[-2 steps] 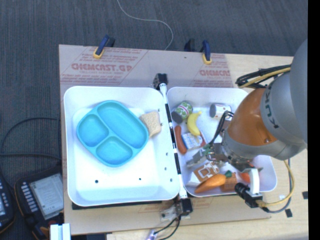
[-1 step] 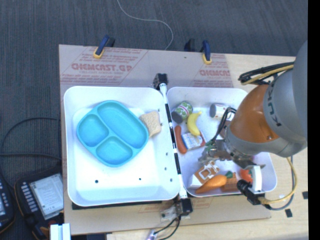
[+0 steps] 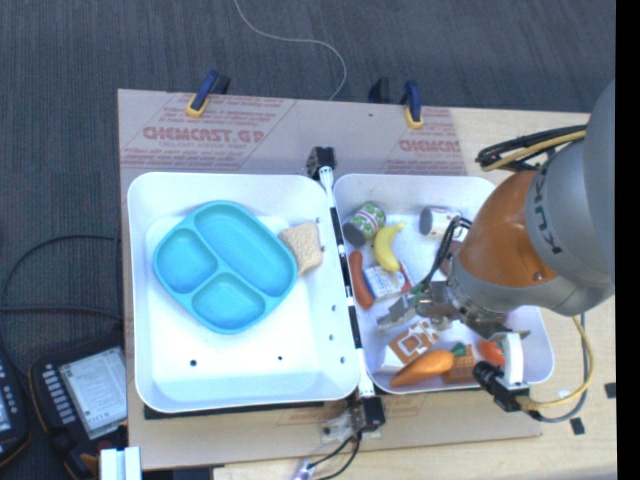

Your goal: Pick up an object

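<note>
One fixed camera hung above the bench [image 3: 200, 133] and looked down at a slant — far enough to take in both white bins, the left bin [image 3: 150, 368] and the right bin [image 3: 535, 353], with dark floor [image 3: 80, 28] beyond.

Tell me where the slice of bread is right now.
The bread slice lies in the left bin, against the blue divided plate's right edge, near the divider between bins.

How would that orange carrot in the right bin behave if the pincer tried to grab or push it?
The carrot looks like a smooth, glossy toy, so it is probably light, stiff and a bit slippery. Its rounded, tapered body would likely roll or pivot when pushed. It lies crowded by the right bin's near wall, leaving little room.
</note>
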### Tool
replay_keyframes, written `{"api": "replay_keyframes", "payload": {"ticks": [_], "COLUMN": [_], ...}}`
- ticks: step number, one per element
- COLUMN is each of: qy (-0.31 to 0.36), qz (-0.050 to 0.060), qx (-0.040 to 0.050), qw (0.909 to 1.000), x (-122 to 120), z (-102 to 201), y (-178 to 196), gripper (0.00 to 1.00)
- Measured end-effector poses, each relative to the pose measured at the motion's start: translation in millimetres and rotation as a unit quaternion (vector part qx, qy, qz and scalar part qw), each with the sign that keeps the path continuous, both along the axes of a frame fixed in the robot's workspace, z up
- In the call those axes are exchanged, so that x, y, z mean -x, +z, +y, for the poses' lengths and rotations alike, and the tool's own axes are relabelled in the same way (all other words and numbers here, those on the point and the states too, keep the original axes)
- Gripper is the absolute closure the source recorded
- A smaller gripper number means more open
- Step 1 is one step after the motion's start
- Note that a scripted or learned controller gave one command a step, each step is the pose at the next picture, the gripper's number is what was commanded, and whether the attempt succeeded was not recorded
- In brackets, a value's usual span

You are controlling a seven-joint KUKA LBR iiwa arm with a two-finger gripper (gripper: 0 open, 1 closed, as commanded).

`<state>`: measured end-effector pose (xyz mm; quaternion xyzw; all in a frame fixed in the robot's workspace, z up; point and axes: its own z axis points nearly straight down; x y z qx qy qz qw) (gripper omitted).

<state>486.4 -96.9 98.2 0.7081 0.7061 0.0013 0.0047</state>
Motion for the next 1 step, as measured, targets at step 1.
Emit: {"api": "replay_keyframes", "payload": {"ticks": [1], "qy": [0.000], "qz": [-0.001], "qx": [0.0006], "qw": [1.0000], "x": [-0.7], "z": [-0.5], "y": [9.8], "gripper": [1.00]}}
